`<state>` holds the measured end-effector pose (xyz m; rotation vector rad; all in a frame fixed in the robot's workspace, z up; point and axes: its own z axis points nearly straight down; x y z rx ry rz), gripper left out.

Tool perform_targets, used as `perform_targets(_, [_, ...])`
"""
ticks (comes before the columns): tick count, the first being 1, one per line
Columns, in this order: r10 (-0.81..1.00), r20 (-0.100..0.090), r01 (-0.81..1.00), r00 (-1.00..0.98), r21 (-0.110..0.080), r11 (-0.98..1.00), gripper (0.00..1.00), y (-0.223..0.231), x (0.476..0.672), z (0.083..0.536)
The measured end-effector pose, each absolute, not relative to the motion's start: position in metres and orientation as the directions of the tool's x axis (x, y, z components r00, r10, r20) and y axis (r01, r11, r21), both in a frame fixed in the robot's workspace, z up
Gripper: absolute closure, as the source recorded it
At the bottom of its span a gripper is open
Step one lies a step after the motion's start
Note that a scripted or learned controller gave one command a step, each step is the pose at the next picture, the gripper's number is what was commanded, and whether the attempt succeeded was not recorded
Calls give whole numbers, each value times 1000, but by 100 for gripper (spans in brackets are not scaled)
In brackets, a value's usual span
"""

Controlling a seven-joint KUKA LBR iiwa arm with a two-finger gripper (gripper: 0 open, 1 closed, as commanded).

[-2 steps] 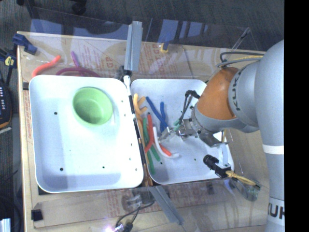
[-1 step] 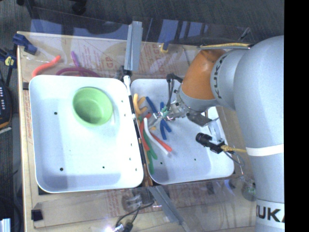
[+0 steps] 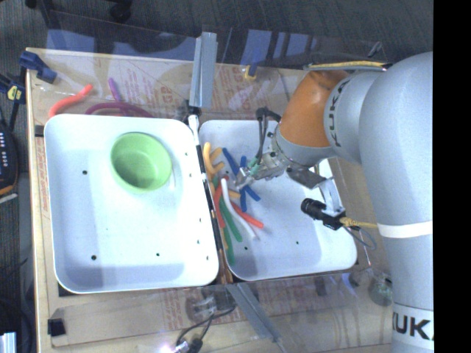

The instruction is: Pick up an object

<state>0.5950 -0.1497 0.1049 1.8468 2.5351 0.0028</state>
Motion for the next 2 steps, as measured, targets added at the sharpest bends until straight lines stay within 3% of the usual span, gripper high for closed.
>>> perform_targets(1, [981, 0, 981, -194, 0, 194, 100, -118, 651, 220])
perform_targets(2, [741, -2, 741, -671, 0, 671, 100, -137, 657, 244])
